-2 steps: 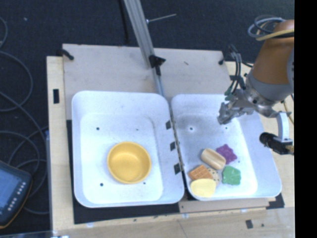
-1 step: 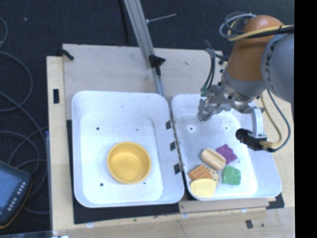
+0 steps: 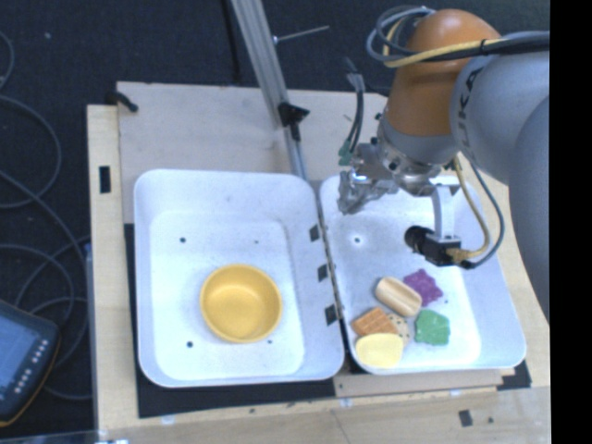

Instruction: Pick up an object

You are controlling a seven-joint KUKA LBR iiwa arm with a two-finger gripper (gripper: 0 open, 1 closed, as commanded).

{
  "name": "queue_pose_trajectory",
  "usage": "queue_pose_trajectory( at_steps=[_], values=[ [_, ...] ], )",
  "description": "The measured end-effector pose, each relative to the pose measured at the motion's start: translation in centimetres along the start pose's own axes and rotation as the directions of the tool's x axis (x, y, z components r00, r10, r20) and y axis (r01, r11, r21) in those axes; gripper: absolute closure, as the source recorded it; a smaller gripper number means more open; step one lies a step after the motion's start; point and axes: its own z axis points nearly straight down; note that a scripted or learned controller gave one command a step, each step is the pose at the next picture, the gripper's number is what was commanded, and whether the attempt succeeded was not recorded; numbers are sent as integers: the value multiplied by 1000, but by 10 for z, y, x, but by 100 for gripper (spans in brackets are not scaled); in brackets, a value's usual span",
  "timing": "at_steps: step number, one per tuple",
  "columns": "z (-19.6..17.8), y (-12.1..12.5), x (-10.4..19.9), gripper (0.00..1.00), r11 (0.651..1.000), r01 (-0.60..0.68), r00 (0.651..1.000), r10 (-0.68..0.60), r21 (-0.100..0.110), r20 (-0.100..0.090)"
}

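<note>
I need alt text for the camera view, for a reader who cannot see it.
A grey and orange robot arm holds its gripper above the far end of the right bin, away from small food toys clustered at its near end. The left bin holds a yellow bowl.

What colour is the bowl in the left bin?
Yellow; the bowl shows plainly in the camera view.

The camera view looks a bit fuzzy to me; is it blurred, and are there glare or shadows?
The camera view is soft throughout, with coarse grain; the small foam pieces lack crisp edges. The two shallow white bins are bright, nearly washed out, without sharp glare. The round yellow bowl has a shaded inner wall. The floor around the bench is dark. The gripper is too blurred to read.
</note>
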Motion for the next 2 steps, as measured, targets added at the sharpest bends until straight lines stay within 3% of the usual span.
queue_pose_trajectory(
  at_steps=[2],
  values=[
    [9,35,83,100,1000,-3,1000,3,1,2]
  ],
)
